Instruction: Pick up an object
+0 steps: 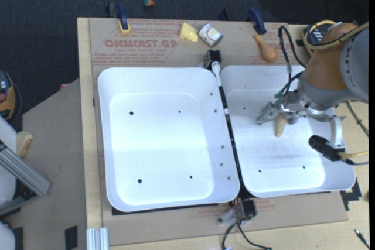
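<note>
Arm (337,61) over the right bin (258,175)
Claw (275,117) spread open near the bin's far right edge, a tan peg (280,125) beside one finger.

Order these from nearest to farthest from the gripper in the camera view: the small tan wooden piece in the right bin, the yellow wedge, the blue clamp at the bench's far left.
Measured from the gripper:
1. Small tan wooden piece, just below it, in the right bin.
2. Yellow wedge, on the board behind the bins.
3. Blue clamp, far left edge.
</note>
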